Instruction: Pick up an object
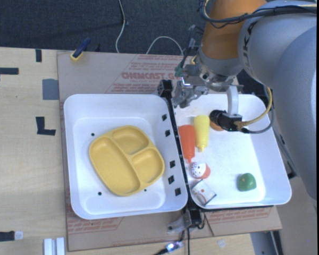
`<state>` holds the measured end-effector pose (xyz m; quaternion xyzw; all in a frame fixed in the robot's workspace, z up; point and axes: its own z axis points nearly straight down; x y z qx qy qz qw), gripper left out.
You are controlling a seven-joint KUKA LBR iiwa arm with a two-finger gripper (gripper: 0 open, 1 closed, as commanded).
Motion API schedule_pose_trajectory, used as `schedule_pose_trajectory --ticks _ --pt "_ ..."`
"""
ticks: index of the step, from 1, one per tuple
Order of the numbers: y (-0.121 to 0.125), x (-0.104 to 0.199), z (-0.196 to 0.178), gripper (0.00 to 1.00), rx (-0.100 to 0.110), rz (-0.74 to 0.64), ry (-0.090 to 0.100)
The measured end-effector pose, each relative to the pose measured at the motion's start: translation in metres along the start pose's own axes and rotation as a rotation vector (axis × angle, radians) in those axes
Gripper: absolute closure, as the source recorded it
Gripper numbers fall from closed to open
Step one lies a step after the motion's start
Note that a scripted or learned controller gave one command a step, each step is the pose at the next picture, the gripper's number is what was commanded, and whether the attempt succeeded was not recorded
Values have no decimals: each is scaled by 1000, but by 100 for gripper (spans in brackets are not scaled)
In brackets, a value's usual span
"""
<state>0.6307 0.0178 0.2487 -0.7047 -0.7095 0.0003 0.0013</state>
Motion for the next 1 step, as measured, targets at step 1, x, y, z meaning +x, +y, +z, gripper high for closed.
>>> schedule_pose_trajectory --ticks 1 --pt "-3 48 15 100 3 1 -1"
